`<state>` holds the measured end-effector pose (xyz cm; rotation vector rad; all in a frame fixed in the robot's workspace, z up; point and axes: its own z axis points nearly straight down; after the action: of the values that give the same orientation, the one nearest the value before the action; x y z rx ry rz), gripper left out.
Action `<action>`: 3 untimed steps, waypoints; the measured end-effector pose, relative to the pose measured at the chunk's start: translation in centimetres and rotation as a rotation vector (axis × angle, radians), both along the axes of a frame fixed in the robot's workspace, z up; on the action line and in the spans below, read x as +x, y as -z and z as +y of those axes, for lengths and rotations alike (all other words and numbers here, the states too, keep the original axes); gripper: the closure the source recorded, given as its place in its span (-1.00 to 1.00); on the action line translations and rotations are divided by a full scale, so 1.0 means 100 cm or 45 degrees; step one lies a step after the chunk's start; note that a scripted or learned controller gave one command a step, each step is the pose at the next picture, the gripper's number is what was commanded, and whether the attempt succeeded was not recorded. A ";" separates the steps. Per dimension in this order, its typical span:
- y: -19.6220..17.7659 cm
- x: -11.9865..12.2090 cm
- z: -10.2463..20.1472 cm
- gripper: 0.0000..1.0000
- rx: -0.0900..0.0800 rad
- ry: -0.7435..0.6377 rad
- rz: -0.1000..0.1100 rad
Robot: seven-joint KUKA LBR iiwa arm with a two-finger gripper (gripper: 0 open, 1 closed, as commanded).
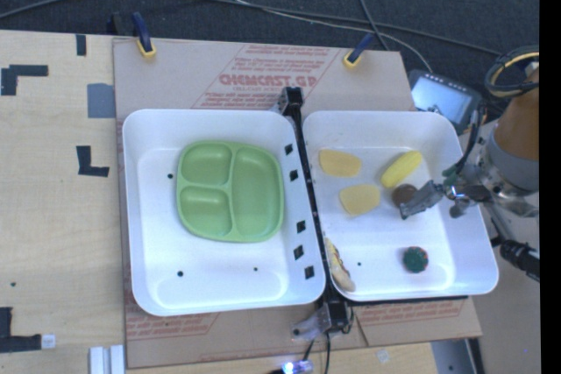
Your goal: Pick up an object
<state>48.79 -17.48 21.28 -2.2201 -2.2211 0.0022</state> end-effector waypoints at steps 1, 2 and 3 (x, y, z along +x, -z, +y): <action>0.047 0.004 -0.006 -1.00 0.001 0.000 0.004; 0.108 0.002 0.002 -1.00 0.002 -0.001 0.006; 0.128 0.002 0.003 -1.00 -0.001 -0.001 -0.001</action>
<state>49.03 -17.21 8.44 -2.2205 -2.2226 0.0020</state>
